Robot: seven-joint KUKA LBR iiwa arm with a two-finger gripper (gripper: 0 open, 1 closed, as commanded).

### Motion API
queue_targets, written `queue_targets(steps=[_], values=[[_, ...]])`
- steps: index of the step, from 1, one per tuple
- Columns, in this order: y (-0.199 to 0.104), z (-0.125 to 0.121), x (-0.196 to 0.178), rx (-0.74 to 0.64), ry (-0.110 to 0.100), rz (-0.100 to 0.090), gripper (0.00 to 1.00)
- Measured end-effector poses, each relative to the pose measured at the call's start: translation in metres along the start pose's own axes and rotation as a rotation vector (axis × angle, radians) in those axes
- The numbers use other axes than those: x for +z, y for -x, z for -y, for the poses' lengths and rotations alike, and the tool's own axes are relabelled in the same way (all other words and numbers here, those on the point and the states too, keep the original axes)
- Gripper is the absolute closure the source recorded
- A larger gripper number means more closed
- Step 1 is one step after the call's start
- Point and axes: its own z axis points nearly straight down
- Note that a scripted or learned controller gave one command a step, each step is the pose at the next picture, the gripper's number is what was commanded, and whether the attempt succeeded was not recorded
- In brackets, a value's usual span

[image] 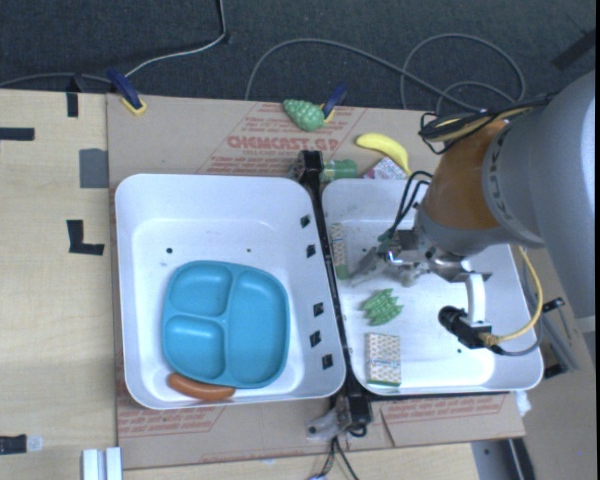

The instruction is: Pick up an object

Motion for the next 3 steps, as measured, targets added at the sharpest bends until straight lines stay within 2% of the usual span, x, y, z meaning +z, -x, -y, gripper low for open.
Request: queue_targets(steps=[1, 2, 3], values=[[-0.004, 0.036, 0.001, -0.001, 0.007, 0.002, 0.0], [-0.001, 0.049, 0.001, -0.002, 0.009, 0.002, 0.0], [0.0, 0.049, -0.008, 0.0, 0.007, 0.003, 1.0]])
